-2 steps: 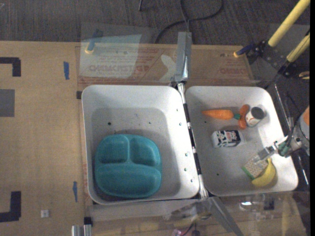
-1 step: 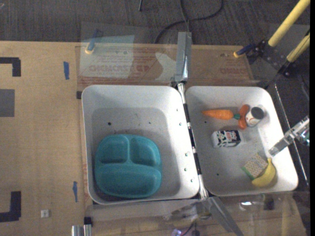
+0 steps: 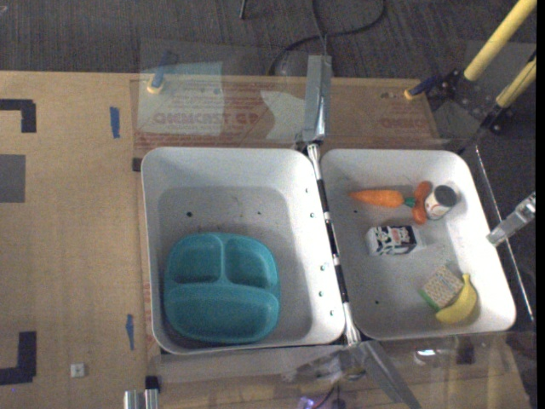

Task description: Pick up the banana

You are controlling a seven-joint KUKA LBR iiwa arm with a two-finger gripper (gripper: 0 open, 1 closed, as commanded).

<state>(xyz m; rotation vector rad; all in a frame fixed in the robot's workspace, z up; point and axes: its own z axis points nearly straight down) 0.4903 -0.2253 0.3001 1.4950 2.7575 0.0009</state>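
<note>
Item 1: curved yellow banana (image 3: pixel 457 303). I log it in the lower right corner of the right-hand shallow white bin (image 3: pixel 502 313), lying on the bin floor against the sloping wall, its ends turned upward in the frame.

Item 2: small square tan-and-green block (image 3: pixel 441 285), touching the banana on its upper left side.

Item 3: small black-and-white milk carton (image 3: pixel 393 239), lying on its side near the middle of the same bin, well apart from the banana.

Item 4: orange toy carrot (image 3: pixel 378 198), lying lengthwise in the upper part of that bin.

Item 5: small round white cup with a dark opening (image 3: pixel 442 198), right of the carrot, with a small orange piece (image 3: pixel 421 203) just beside it.

Item 6: grey metal gripper (image 3: pixel 513 221), which I see only in part at the right edge of the frame, above the bin's right rim and up-frame of the banana, not touching it. I cannot tell whether it is spread or closed.

Item 7: left-hand shallow white bin (image 3: pixel 162 186), side by side with the first.

Item 8: teal plastic plate with three compartments (image 3: pixel 221 288), in the lower part of the left bin.

Item 9: tan cardboard-covered surface (image 3: pixel 68 228) carrying both bins, with blue tape strips (image 3: pixel 114 123) in the left part of the frame.
</note>
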